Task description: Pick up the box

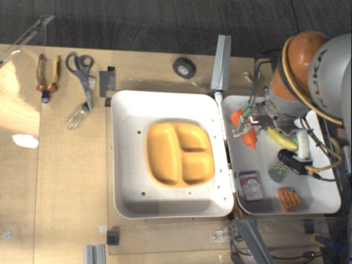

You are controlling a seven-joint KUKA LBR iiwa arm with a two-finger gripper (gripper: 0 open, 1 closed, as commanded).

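Step in hand: approach, in my judgement; the box [249, 186] lies untouched and nothing sits between the claw's fingers.
Method advised: bring the claw [246, 123] toward the near end of the right bin [324, 205], stop directly above the box, turn the wrist so the fingers straddle its narrower sides, then descend straight. The box lies flat and low, so the fingers must reach almost to the bin floor before closing.
Hazards: the box sits close to the bin's left wall; a finger on that side may strike the rim. The orange ridged item [289, 198] and the round green item [279, 172] lie near enough to be nudged.
Claw state: appears partly open and empty, hovering over the orange cone-shaped pieces [245, 130] at the far-left part of the right bin.
Box position: near-left corner of the right bin, flat, label up.
Box relative to claw: well apart, toward the bench's near edge, almost directly below the claw in the camera view.
Left bin [126, 153]: holds a yellow divided tray [180, 153]; not involved.
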